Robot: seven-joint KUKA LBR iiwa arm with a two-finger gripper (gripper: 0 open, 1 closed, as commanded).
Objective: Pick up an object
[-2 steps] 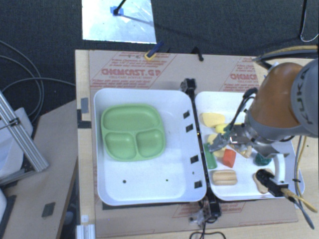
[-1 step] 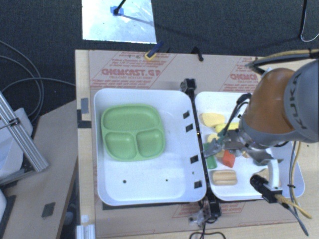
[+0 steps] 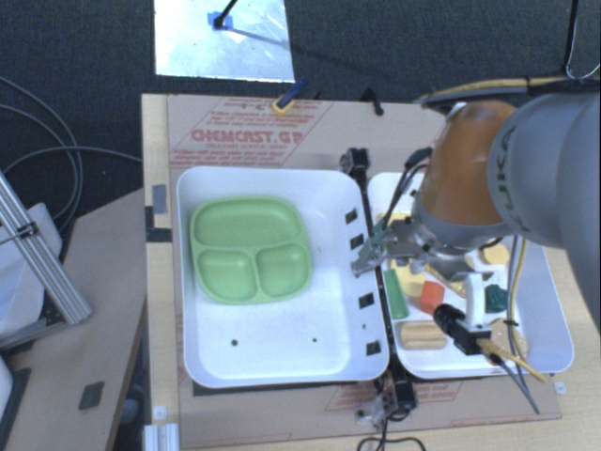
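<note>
Two shallow white bins sit side by side on a sheet of cardboard (image 3: 249, 134) with red print, which lies on the worktop (image 3: 103, 252). The left bin (image 3: 282, 346) holds a pale green divided plate (image 3: 249, 249), lying flat with its three compartments up, close to the bin's left wall and nearer the far edge than the near one. The rest of that bin's floor is bare white, with two small dark dots near the near edge.

The grey arm (image 3: 554, 158) with its orange band (image 3: 470, 167) reaches over the right bin (image 3: 554, 346) and covers much of that bin's far half. The end effector (image 3: 374, 250) points down at the left wall of the right bin, just beside the strip between the two bins. Whether it is wide or narrow cannot be told, and nothing is seen held in it.

The things to pick lie in the right bin. A green bar (image 3: 394, 294) lies along the left wall, just below the end effector. A red block (image 3: 431, 295) sits just beside it, toward the bin's middle. A tan bun-shaped piece (image 3: 423, 334) lies near the near edge. A small teal piece (image 3: 495, 298) sits toward the right wall, and a yellow piece (image 3: 495, 252) shows under the arm.
</note>
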